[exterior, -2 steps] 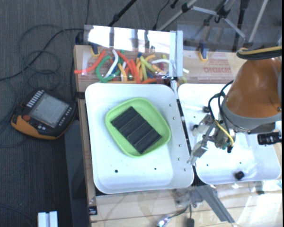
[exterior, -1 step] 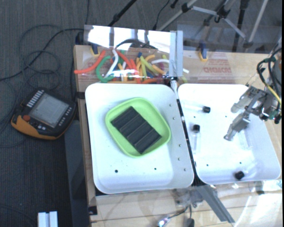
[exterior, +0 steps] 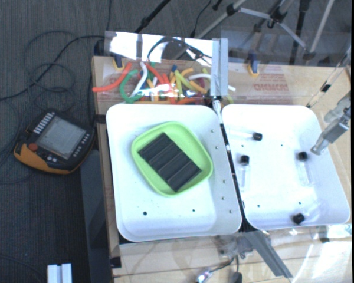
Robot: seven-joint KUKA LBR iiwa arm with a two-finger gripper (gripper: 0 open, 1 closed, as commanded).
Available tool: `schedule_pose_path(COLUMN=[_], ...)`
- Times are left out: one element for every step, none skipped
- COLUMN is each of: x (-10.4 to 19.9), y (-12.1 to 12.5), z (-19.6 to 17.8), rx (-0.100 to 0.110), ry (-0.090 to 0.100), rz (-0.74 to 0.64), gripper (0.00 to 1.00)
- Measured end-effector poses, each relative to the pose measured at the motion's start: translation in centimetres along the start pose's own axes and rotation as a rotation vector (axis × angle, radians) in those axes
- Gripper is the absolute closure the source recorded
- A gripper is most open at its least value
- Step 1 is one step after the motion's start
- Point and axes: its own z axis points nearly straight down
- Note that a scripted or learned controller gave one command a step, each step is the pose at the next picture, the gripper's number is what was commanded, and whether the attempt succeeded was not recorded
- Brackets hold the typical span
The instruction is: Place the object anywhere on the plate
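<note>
Farthest from the claw, off the bench on the dark floor, lies the control pendant, out of the working area.

The left bin stands well away from the claw, on the far side of the divide between the bins. In it sits the green plate, roughly central. The dark ribbed block, which I take to be the task's object, lies flat on the plate at a diagonal, wholly inside the rim and touching nothing else. In my judgement the placement requirement is met as things lie. The block is well seated and unlikely to slide.

Behind that bin, farther up the bench than the claw, is a tangle of coloured cables. It is kept outside the bins and plays no part here.

The right bin is the one the claw occupies. Several small black pieces are scattered over its floor. One lies just beside the claw tip, and another sits nearer the front rim.

The claw comes in at a slant at the bin's right side, low over the floor. It appears pale and blurred, so how far open it is cannot be told. Nothing is visibly in its grasp.
</note>
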Motion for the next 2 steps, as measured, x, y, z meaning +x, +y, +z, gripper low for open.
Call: schedule_pose_path(x=[2.1, 3.6], y=[2.6, 4.5], z=[0.0, 0.1], rx=[0.000, 0.001], ry=[0.002, 0.004], rz=[0.186, 0.367], gripper=[0.00, 0.00])
